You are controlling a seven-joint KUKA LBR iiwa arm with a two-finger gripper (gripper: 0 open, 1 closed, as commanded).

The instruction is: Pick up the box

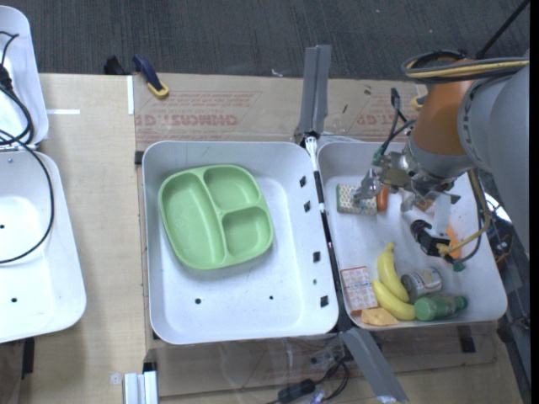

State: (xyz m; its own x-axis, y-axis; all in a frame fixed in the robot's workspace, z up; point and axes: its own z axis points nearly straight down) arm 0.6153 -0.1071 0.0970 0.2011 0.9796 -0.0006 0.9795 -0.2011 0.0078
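From above, the arm [472, 116] reaches in from the right over the right bin [488, 310], its gripper [368, 194] low at the bin's upper left, right against a small green-and-white box [348, 199]. Whether it is clenched or released, I cannot tell. A flat red-and-white box [359, 288] lies near the front, just left of two bananas [389, 284]; a can [421, 283] and a green bottle [440, 307] sit beside them. The left bin [168, 310] holds a green divided plate [216, 216].

overhead, slanted (both bins [168, 310] seen)
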